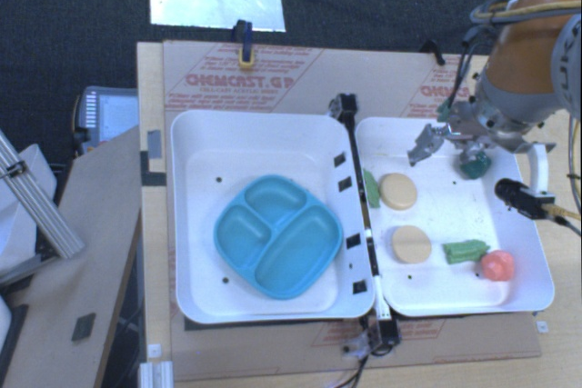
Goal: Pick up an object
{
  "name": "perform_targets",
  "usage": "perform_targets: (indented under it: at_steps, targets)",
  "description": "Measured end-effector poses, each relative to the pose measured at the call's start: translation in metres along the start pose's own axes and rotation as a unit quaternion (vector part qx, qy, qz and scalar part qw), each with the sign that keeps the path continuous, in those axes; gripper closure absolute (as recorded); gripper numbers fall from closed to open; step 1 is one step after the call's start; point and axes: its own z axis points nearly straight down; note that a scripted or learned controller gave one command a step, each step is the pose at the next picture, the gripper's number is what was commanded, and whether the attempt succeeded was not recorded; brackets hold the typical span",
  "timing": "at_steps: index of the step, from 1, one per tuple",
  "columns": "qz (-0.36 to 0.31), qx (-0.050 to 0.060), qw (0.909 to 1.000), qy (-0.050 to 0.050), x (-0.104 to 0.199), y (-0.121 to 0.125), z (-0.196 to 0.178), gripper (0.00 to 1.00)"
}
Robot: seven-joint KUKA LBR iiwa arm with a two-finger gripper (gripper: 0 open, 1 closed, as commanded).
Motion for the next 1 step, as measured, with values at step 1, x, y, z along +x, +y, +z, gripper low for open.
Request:
perform_targets:
  at_steps: [1]
  targets:
    - [-0.001, -0.006, 1.0000, -0.001, 0.0001, 0.0024, -0.0072, 0.00]
